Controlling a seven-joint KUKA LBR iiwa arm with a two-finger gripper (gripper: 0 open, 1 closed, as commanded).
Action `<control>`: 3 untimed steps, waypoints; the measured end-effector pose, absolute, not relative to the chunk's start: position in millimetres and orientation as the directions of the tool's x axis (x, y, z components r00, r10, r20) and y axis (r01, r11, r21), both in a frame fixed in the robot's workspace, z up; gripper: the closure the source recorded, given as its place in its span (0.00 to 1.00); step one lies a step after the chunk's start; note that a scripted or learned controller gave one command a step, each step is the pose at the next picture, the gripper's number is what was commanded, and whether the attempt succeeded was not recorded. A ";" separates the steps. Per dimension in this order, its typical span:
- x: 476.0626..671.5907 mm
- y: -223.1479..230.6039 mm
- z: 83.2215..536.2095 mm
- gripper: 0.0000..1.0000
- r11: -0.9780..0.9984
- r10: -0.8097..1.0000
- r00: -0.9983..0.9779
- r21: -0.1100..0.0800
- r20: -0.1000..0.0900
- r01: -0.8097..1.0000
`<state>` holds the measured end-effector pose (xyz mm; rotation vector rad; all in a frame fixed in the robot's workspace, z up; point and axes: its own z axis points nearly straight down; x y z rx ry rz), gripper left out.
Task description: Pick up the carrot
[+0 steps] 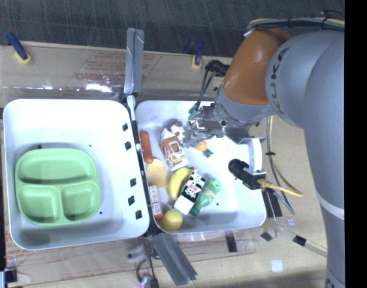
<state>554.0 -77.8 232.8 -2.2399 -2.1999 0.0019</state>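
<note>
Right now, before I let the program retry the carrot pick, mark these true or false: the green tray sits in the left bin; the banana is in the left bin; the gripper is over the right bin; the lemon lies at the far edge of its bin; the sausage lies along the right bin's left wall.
1. The green three-compartment plastic tray sits in the left white bin. True.
2. The yellow banana is in the left bin. False: it lies in the right white bin.
3. The two-finger gripper is over the right bin. True.
4. The round yellow lemon lies at the far edge. False: near edge.
5. The reddish-brown sausage lies along the right bin's left wall. True.
</note>
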 end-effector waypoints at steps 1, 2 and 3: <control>568.4 -93.9 344.3 1.00 -0.128 0.992 0.128 -0.001 0.000 0.992; 569.0 -92.5 354.1 1.00 -0.119 0.993 0.119 -0.003 -0.002 0.993; 512.3 -69.1 218.5 1.00 -0.243 0.970 0.243 -0.006 -0.001 0.970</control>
